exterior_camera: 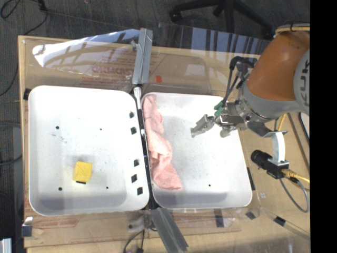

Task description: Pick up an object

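Plainly, nothing has been lifted yet; the scene, largest thing to smallest:

Bench: a tan wooden bench [79, 54] bears both bins, with a clear sheet lying across its far part.
Left bin: a shallow white plastic bin [79, 109] on the left side, speckled with a few small dark marks.
Right bin: a matching shallow white bin [205, 167] just beside it, their inner walls touching along the middle.
Arm: the grey arm with its orange band [276, 67] reaches in from the right, above the far right part of the right bin.
Cloth: a crumpled pink cloth [157, 144] lies lengthwise along the left wall of the right bin, untouched.
Gripper: the two-finger gripper [212, 126] hangs over bare bin floor, well right of the cloth, its jaws spread apart with nothing between them.
Block: a small yellow foam block [82, 172] sits at the near left of the left bin.
Progress: by my reading the pick is not begun; choosing an object, descending, closing and lifting all remain.
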{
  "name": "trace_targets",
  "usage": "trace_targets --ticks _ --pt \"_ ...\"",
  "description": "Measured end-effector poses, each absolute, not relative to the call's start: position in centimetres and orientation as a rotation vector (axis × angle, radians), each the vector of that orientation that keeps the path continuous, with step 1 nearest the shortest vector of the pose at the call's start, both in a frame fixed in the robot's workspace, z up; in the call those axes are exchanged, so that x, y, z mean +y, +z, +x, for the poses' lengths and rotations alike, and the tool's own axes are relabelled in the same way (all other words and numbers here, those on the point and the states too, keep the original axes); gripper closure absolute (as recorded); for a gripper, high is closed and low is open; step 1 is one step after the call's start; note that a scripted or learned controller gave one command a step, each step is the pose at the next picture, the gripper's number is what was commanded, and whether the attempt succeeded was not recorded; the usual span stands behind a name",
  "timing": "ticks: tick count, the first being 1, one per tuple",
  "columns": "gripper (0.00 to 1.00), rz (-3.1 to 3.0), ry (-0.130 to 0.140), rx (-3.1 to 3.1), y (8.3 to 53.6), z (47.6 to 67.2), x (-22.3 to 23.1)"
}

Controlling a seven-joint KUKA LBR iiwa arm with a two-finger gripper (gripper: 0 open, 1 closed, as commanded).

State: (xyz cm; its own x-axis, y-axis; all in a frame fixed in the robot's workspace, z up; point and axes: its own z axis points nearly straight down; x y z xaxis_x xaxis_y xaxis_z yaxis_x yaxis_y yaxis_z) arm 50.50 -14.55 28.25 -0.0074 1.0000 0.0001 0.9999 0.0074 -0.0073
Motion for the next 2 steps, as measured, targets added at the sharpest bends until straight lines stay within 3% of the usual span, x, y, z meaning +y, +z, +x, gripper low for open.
trace_targets --ticks 1,2 --pt "0.00 -1.985 0.004 -2.436 44.2 52.9 -21.1" --pt "0.00 -1.398 0.003 -2.809 34.5 51.5 -21.0"
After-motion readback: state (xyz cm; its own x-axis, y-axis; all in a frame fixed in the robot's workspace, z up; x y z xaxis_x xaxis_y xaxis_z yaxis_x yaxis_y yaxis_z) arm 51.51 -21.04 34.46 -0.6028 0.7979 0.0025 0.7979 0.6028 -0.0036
